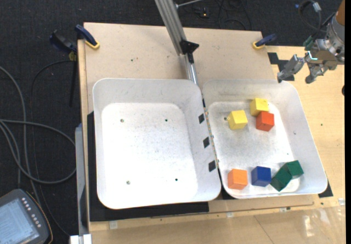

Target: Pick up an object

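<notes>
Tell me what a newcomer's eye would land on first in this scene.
The bright blocks in the right bin stand out first: two yellow blocks and a red one toward its far end, then an orange block, a blue block and two green blocks along its near edge. Next comes the pincer, open, hanging past the bin's far right corner.

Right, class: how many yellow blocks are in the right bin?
2. One yellow block lies in the far half of the right bin; the other sits just behind it, touching a red block. None seems hidden.
</notes>
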